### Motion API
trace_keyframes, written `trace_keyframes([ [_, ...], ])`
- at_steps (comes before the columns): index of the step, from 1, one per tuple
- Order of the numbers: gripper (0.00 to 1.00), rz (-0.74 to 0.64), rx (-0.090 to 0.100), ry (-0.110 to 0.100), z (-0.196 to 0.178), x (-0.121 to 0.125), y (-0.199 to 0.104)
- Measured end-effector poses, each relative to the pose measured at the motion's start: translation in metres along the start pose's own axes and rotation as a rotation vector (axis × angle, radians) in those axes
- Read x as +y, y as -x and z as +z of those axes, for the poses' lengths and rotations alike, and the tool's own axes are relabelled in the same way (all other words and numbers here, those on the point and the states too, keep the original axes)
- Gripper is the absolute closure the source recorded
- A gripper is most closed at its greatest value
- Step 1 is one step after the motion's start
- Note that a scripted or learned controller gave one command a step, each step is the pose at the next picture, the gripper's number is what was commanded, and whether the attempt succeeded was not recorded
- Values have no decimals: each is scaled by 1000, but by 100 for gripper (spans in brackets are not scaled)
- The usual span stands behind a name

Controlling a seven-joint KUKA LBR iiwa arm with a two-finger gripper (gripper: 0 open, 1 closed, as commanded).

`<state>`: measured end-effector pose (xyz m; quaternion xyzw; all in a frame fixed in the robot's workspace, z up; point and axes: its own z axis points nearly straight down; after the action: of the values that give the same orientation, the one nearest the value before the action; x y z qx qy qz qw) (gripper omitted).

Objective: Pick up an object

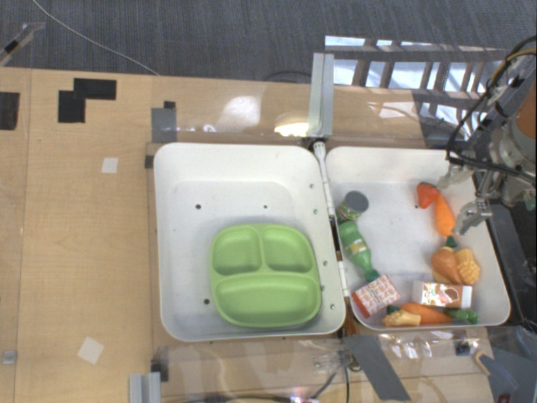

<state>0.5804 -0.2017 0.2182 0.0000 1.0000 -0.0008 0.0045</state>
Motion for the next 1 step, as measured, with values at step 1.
trace_keyframes([
  [1,0,84,12,4,116,-1,11],
])
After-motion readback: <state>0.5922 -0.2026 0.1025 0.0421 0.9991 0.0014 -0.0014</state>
